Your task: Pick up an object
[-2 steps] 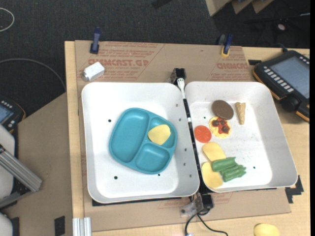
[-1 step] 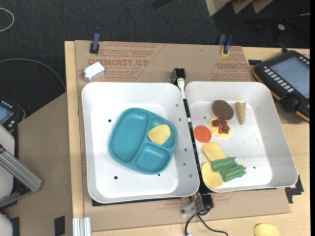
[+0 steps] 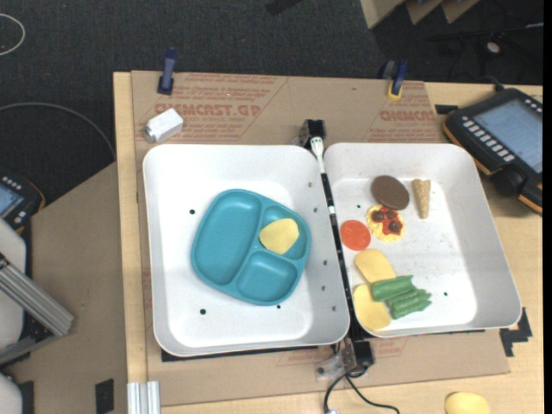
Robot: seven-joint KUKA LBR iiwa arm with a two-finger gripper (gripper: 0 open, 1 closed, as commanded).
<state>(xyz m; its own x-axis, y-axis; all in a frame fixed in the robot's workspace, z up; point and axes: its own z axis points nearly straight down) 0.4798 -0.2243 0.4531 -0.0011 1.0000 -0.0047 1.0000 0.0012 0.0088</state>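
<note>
Right now I see the bench [image 3: 259, 102] carrying two white bins: the left bin [image 3: 172, 188] holds a blue divided plate [image 3: 246, 247] with a yellow piece [image 3: 279, 235] in one compartment, and the right bin [image 3: 466, 231] holds small toy foods [image 3: 392, 266] clustered near its left wall, leaving open room rightward. I cannot tell the hand's state.

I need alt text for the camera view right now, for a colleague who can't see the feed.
Two shallow white bins sit side by side on a cardboard-covered bench. The left bin holds a teal divided plate with a pale yellow piece in one compartment. The right bin holds scattered toy food: a brown disc, a red disc, green beans, yellow pieces.
</note>
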